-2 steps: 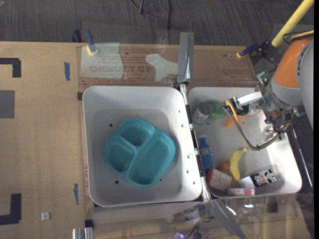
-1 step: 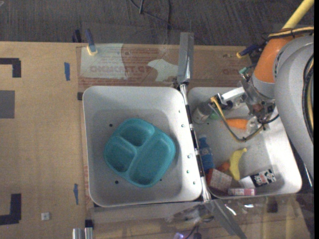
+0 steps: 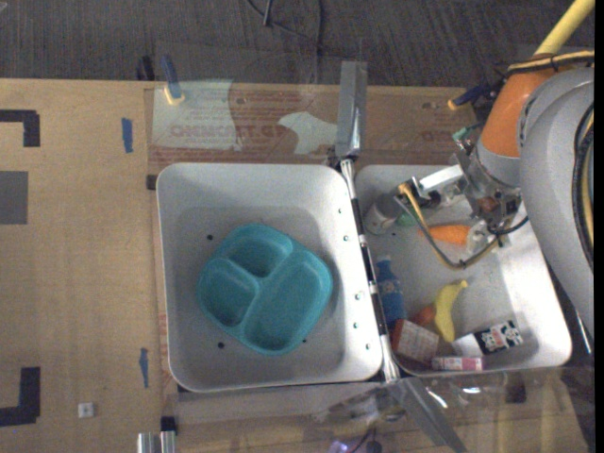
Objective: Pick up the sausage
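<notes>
Wooden bench with two white bins; the left bin (image 3: 189,182) holds a teal plate (image 3: 264,288). Over the right bin (image 3: 514,291) the gripper (image 3: 486,223) hangs, and whether it is open or closed cannot be told. What seems to be the sausage (image 3: 451,235), orange and blurred, lies just beside it.

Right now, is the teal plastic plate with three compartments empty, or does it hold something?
Empty: all three compartments of the teal plastic plate show bare teal surface. It lies in the left white bin.

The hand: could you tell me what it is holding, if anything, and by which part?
It cannot be told; the hand is beside a small orange oblong piece in the right white bin.
</notes>
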Action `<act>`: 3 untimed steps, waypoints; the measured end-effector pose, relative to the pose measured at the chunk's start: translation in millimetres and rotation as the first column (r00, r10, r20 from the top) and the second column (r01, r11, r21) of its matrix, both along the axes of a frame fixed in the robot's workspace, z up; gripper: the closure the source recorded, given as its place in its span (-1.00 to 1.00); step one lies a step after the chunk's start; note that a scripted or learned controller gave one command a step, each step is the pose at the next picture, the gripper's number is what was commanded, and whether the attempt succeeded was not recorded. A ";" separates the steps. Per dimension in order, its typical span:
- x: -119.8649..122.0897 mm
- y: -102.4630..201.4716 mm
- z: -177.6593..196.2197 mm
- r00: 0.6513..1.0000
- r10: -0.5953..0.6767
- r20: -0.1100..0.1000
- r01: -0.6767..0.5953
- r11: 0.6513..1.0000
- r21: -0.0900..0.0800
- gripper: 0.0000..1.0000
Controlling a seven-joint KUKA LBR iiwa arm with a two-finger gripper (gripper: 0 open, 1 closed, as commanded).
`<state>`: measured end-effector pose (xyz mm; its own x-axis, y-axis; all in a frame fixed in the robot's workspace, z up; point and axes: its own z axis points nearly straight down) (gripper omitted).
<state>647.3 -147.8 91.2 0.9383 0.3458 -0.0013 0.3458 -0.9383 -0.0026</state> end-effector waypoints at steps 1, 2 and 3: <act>0.9 0.5 9.3 1.000 0.001 0.001 -0.001 1.000 0.000 1.00; 8.8 78.5 173.5 0.957 0.290 0.005 -0.290 0.957 -0.003 1.00; 8.7 130.5 92.1 0.997 0.073 -0.002 -0.073 0.997 0.001 1.00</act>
